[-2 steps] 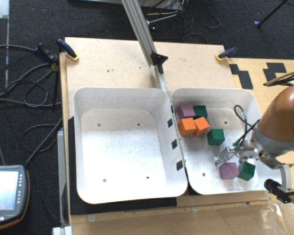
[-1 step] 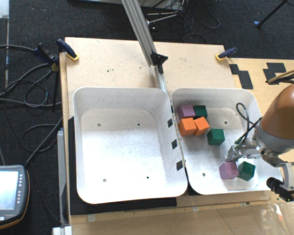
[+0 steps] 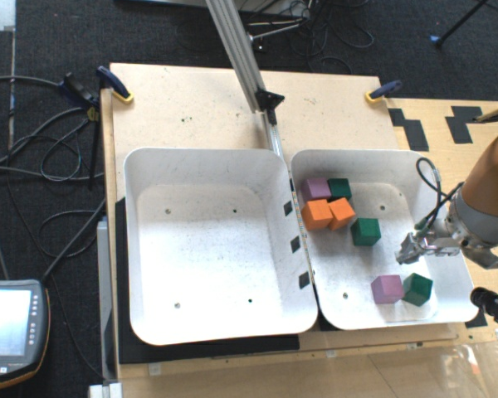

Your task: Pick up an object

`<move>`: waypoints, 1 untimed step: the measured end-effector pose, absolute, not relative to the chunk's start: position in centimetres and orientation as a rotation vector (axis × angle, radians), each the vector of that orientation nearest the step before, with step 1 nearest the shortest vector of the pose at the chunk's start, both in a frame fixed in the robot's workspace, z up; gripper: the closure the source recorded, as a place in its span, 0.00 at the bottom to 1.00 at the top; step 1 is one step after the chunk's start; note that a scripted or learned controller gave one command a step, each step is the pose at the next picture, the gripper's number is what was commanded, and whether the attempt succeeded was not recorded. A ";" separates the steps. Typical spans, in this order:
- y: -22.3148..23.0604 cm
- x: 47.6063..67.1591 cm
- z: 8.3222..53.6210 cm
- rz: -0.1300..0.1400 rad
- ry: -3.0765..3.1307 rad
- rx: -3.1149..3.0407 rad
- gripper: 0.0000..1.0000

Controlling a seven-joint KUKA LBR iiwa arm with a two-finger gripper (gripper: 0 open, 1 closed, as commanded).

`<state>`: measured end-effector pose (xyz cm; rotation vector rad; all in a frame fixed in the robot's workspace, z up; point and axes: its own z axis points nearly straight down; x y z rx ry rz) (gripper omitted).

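Note:
The right bin (image 3: 357, 160) holds several small blocks. A purple block (image 3: 318, 188) and a dark green block (image 3: 339, 188) sit near its back left, with two orange blocks (image 3: 318, 214) (image 3: 342, 212) just in front of them. Another green block (image 3: 366, 231) lies mid-bin. Near the front right are a purple block (image 3: 388, 288) and a green block (image 3: 417, 289). My gripper (image 3: 409, 250) hangs at the bin's right side, just above and behind that front green block, and nothing shows between its fingers.
The left bin (image 3: 149, 172) lies beside the right one on the wooden bench. A metal pole (image 3: 236, 44) slants in from the back to the bins' divide. Blue clamps (image 3: 112, 81) (image 3: 384, 89) grip the board's back corners.

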<state>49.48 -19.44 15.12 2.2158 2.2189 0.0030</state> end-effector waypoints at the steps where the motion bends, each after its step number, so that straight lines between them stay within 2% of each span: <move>1: -19.9 49.2 19.6 0.003 2.218 2.215 1.00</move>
